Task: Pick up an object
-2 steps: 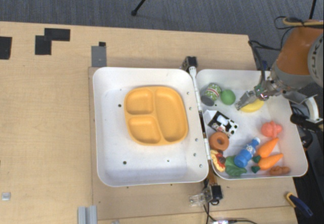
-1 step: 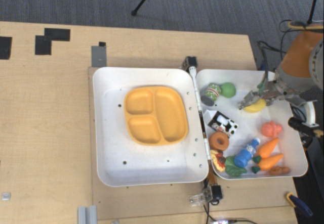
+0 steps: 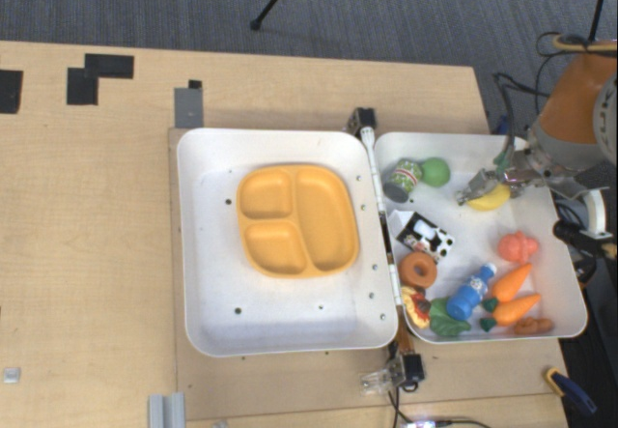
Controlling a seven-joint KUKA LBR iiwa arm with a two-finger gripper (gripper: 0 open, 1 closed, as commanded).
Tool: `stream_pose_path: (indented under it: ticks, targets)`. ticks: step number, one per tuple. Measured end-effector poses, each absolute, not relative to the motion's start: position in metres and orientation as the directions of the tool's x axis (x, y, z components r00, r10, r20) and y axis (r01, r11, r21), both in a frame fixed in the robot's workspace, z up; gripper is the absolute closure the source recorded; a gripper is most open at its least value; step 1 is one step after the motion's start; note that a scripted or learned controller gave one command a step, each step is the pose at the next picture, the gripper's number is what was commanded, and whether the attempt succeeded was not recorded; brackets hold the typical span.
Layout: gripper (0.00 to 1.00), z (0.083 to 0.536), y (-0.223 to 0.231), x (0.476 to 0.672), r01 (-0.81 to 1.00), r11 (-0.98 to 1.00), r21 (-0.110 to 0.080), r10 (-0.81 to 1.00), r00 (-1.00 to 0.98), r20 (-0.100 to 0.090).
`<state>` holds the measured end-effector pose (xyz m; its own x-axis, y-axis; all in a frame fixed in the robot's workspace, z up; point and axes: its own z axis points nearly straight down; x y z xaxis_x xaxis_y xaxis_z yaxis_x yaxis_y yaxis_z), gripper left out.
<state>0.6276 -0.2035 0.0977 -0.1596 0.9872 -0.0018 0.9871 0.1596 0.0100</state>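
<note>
Yellow banana (image 3: 489, 199), small toy, lying on its side, curved, in the right bin's upper right part, right of centre frame. Gripper (image 3: 480, 190) fingertips straddle its left end.

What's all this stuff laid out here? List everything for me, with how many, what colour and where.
Shallow white plastic bins: two, side by side on the wooden bench.
Divided plastic tray: one, orange-yellow, in the left bin.
Toy banana: one, yellow, right bin, at the claw.
Round ball: one, green, right bin, far side.
Ring doughnut toy: one, brown, right bin, left edge.
Toy carrots: two, orange, right bin, near corner.
Small bottle: one, blue, beside the carrots.
Arm: one, grey and orange, from the right.
Claw: one, grey, over the banana.
</note>
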Motion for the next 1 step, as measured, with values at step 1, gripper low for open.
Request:
stream_pose_path:
  ticks: [1]
  targets:
    - [1.0,0.1904,-0.1468,0.6494,0.996,0.09,0.006,0.996,-0.09,-0.001]
